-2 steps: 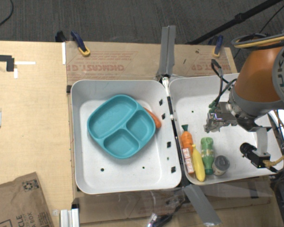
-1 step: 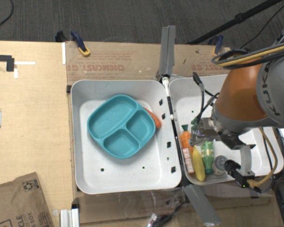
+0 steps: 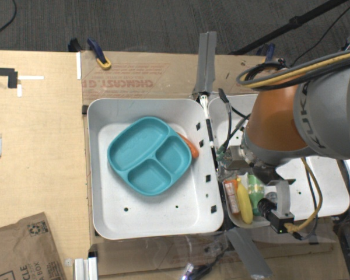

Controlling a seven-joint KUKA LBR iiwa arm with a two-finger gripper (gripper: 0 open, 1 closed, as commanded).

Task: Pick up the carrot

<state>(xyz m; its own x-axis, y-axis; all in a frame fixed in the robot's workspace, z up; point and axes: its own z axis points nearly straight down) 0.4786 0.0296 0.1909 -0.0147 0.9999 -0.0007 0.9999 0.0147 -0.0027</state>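
The carrot (image 3: pixel 191 147) is a small orange piece in the left bin, lying partly under the right edge of a teal divided plate (image 3: pixel 150 156), so just its end shows. My gripper (image 3: pixel 247 174) hangs below the orange wrist band over the left part of the right bin, to the right of the carrot and across the wall between the bins. The arm's wrist covers most of it.
The left bin (image 3: pixel 105 214) holds the teal plate near its middle. In the right bin (image 3: pixel 332 197), beneath the arm, lie a yellow item (image 3: pixel 244 199), a green bottle (image 3: pixel 255 190) and a red piece (image 3: pixel 229 191). Cables loop around the wrist.
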